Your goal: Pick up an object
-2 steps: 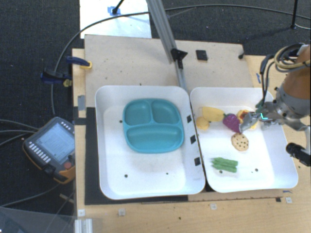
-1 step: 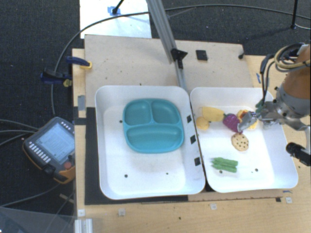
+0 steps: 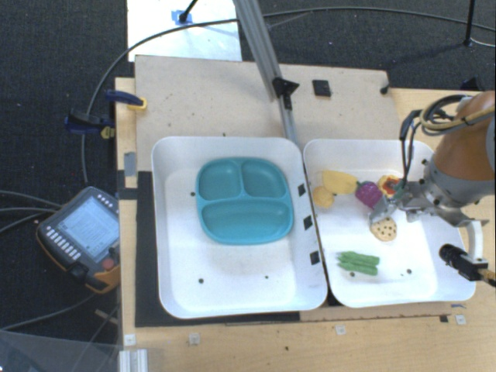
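Note:
The right bin (image 3: 418, 285) holds several toy foods. A yellow piece (image 3: 338, 182) lies at its upper left with a smaller yellow lump (image 3: 323, 199) beside it. Right of those are a purple piece (image 3: 368, 193) and a red-orange piece (image 3: 387, 183). A tan spotted cookie (image 3: 383, 229) lies near the middle, and green beans (image 3: 358, 262) lie below it. My gripper (image 3: 395, 210) hangs low in this bin, just above the cookie and right of the purple piece. I see nothing held in it.
The left bin (image 3: 178, 285) carries a teal divided plate (image 3: 244, 200). The grey and orange arm (image 3: 465, 161) covers the right bin's right side. A metal pole (image 3: 263, 45) slants over the board behind the bins. A teach pendant (image 3: 81, 235) lies off the bench at left.

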